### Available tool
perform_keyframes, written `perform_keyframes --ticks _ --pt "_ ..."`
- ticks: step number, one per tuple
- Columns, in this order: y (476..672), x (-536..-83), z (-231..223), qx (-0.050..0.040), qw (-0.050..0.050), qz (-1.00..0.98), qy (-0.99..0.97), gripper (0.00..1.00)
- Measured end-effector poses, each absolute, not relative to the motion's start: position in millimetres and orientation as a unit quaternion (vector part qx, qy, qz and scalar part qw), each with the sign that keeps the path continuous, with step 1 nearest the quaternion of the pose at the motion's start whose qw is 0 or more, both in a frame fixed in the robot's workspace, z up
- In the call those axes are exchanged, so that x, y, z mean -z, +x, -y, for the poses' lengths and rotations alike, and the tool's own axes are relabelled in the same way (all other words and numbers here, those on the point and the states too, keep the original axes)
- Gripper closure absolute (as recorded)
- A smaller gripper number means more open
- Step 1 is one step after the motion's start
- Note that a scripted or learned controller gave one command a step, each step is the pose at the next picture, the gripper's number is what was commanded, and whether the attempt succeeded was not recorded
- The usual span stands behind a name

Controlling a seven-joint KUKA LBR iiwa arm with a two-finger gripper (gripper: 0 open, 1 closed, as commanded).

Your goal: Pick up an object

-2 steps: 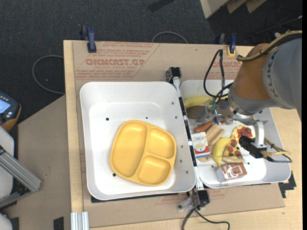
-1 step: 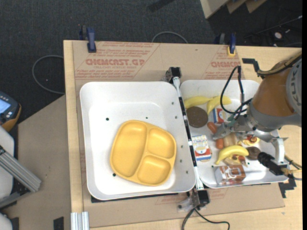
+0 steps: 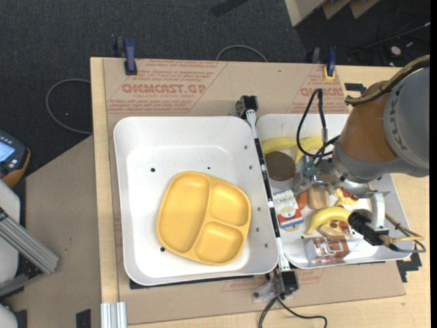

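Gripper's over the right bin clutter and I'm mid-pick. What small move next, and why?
Probably lower the gripper straight down a little: it sits over the packed right bin, above a tan item beside the banana, with nothing visibly between its fingers yet.

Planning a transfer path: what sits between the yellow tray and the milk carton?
In the camera view, just bare floor of the left bin and the bins' adjoining rims separate the yellow tray from the milk carton.

Robotics lab: grey KUKA arm [image 3: 382,132] over two white bins [image 3: 130,183] on a clamped board [image 3: 171,87], cables trailing across dark carpet [image 3: 54,26].
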State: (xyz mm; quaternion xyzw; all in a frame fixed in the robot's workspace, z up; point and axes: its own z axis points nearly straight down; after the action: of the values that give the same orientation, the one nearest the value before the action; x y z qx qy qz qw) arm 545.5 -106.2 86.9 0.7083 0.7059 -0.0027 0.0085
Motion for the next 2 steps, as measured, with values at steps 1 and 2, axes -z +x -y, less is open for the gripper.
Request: perform_keyframes --ticks 1,2 --pt "567.4 -85 101 -0.0004 0.003 -0.707 0.707 0.00" --pt "538.7 -85 111 0.0008 -0.002 -0.707 0.708 0.00"
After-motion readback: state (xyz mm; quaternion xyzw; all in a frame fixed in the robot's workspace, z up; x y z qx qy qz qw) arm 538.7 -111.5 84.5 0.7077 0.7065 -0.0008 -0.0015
